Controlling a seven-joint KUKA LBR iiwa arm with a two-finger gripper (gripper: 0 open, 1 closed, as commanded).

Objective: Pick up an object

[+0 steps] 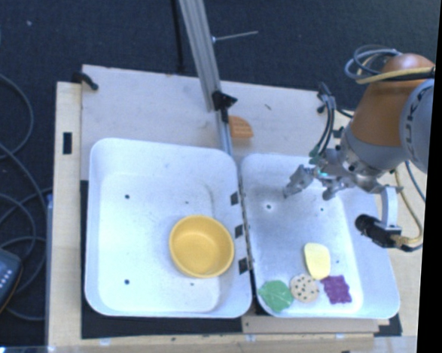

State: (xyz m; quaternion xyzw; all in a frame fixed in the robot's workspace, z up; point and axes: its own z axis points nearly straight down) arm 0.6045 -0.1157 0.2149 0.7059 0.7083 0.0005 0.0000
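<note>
Four small objects lie clustered at the near end of the right bin (367, 242): a pale yellow piece (317, 259), a purple piece (338, 289) just beside it, a tan cookie-like disc (304, 288) touching the purple piece's left side, and a green piece (276, 295) at the bin's near left corner. None of them is in the grip of the end effector (314, 184), which hangs over the far end of the same bin, well apart from the cluster, its two fingers spread apart with nothing between them. The grey arm (388, 108), orange-banded above the wrist, reaches in from the right. In the left bin (131, 173) a yellow bowl (201, 245) sits upright near the dividing edge. An orange object (240, 128) rests on the bench (135, 106) beyond the bins, beside a slanted metal rail (203, 50). Black cables (8, 195) trail across the dark floor at left
</note>
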